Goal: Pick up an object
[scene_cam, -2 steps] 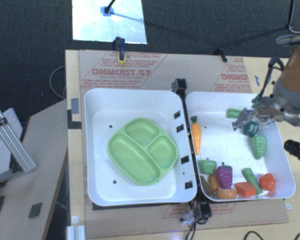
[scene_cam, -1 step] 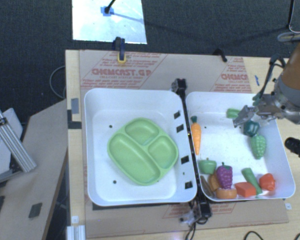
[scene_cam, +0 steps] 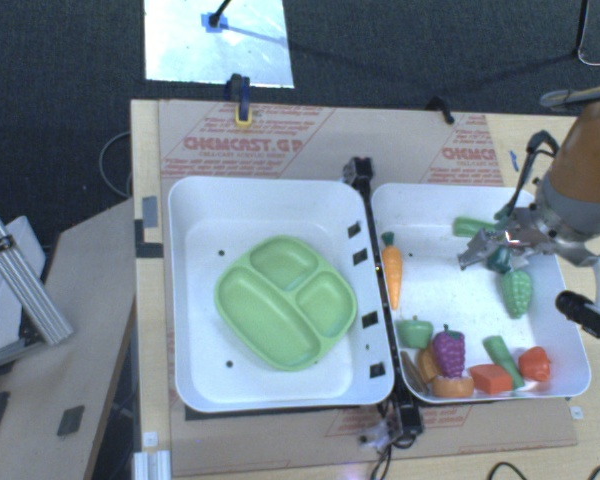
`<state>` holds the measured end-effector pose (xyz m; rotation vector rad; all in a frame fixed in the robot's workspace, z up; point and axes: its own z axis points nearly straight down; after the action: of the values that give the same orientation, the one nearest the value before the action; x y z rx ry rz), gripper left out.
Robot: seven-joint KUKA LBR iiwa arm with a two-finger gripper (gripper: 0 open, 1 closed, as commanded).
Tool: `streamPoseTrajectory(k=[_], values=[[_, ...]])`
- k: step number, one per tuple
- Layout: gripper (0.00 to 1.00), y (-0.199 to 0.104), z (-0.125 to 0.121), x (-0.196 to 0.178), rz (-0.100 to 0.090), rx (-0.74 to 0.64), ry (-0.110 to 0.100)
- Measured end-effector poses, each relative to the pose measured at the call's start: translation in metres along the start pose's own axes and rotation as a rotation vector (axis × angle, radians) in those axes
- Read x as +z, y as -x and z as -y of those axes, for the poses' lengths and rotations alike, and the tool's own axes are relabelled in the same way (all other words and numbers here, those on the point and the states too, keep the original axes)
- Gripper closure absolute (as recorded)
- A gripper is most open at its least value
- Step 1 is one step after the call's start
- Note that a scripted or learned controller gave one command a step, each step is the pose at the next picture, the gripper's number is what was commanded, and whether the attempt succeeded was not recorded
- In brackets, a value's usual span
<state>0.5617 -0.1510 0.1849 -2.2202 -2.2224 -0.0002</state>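
- Reaching in from the right, the arm (scene_cam: 585, 163) has its gripper (scene_cam: 498, 250) low over the upper part of the right bin (scene_cam: 435, 208), with metal parts splayed just above the bin floor.
- Whether the gripper is open or closed cannot be told; the tip is small and blurred against a dark teal piece directly under it, and nothing can be seen clearly held.
- Candidate things to pick lie close by: a green vegetable (scene_cam: 472, 226) just up and left of the gripper, and a bumpy green corn-like toy (scene_cam: 518, 292) just below and to its right.
- Farther off in the same bin, an orange carrot (scene_cam: 391, 273) lies along the left wall, and a cluster sits at the bottom edge: a green pepper (scene_cam: 415, 331), purple grapes (scene_cam: 448, 349), a red block (scene_cam: 491, 378), a green pod (scene_cam: 502, 356) and a red tomato (scene_cam: 535, 364).
- The left bin (scene_cam: 210, 208) holds a green divided plate (scene_cam: 285, 301), well apart from the gripper.
- Judging from the pose, the step in hand is the descent or closing on something in the upper right bin; no lift has begun.
- The next move likely calls for a firm close on whatever lies beneath the tip, then a straight rise, checking that the thing actually comes up off the bin floor.
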Motion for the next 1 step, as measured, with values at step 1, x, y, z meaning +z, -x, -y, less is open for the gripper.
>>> streamPoseTrajectory(k=[1], values=[[0.00, -0.0008, 0.0102, 0.0514, -0.001, 0.000, -0.002]])
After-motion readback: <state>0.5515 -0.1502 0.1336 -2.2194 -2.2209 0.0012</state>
